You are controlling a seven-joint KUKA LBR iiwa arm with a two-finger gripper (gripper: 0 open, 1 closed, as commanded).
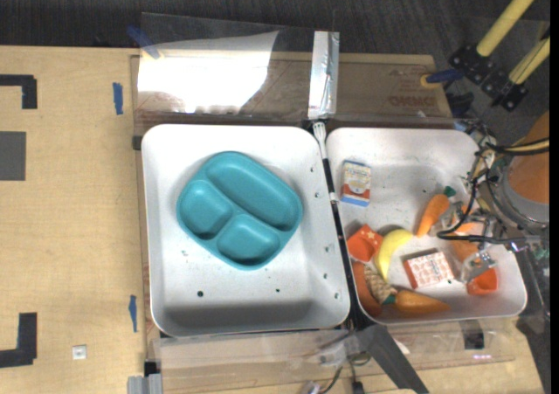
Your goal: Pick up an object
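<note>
The right bin (397,149) holds several small items. A white and orange carton (356,183) stands near its left wall, and an orange carrot (430,213) lies at mid-bin. Toward the front sit a yellow fruit (393,250), a red and white box (428,270), an orange-red piece (362,242) and a second carrot (419,300). My gripper (480,248) hangs low over the bin's right side, wrapped in dark cables, just above a small orange item (484,279). The arm's orange band (531,181) shows at the right edge.
The left bin (166,296) carries a teal divided plate (239,209). A clear plastic sheet (210,69) and a metal strip (323,73) lie behind the bins. Yellow poles on a black clamp (511,12) stand at the upper right. Plywood bench (61,209) stretches left.
</note>
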